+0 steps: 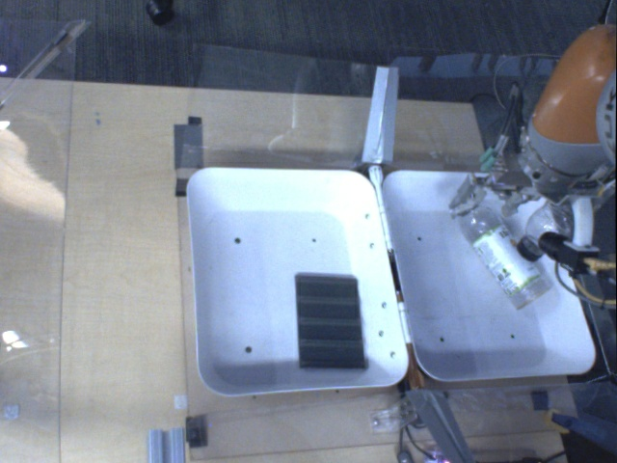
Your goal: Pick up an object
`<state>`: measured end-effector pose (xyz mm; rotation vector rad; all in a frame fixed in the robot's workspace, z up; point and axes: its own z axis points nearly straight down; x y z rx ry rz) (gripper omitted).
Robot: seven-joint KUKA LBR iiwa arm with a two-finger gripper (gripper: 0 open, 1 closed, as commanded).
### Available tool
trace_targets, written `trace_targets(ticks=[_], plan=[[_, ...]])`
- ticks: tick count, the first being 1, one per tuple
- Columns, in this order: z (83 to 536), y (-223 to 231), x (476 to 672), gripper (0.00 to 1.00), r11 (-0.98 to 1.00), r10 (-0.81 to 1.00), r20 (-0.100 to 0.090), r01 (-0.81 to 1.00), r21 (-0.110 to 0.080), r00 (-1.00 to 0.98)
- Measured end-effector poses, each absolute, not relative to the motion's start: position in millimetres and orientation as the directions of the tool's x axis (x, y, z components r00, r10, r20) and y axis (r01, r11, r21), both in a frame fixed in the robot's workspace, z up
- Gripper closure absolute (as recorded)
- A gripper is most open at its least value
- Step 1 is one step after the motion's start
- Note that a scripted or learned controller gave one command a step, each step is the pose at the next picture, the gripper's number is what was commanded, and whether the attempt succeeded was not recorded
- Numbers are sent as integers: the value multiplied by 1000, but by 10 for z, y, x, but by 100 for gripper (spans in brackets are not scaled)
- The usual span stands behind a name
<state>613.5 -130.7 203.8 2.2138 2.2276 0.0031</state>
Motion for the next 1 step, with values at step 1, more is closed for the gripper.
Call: trace_targets(ticks=[1], plan=[[1355,-2011,6203,0,163,987,-1,987,3,-163]])
